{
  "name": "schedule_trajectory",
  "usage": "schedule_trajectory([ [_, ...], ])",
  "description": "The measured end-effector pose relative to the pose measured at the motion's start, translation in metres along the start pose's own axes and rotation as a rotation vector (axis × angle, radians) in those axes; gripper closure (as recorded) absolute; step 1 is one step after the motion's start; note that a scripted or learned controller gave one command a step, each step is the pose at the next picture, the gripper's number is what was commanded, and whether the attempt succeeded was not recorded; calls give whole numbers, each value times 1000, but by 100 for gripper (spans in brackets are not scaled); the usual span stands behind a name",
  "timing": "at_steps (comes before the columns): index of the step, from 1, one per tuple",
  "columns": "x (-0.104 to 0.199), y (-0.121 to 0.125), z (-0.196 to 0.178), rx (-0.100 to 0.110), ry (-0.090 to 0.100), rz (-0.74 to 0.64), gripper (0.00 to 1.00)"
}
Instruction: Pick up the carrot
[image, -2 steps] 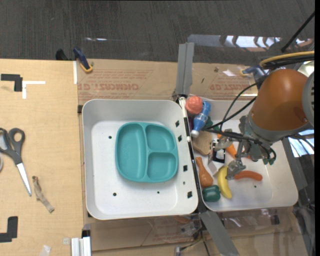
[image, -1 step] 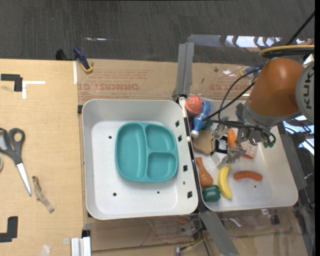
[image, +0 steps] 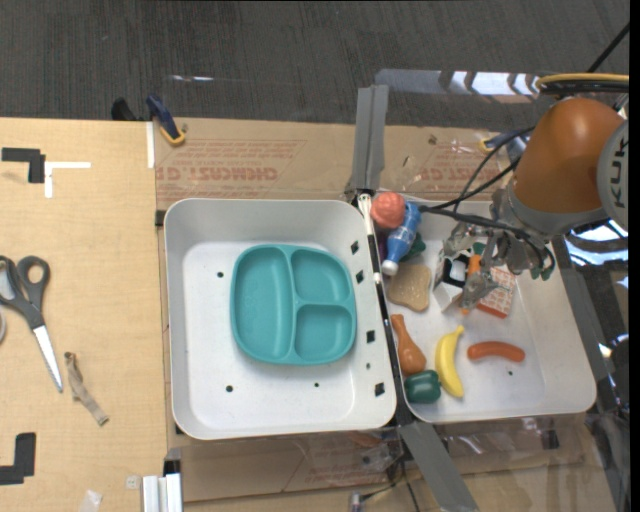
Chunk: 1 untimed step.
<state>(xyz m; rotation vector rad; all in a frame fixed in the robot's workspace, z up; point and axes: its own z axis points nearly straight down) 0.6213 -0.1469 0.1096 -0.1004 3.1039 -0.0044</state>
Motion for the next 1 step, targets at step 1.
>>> schedule_trajectory([
  [1, -22, -23, 1, 0, 5, 191, 0],
])
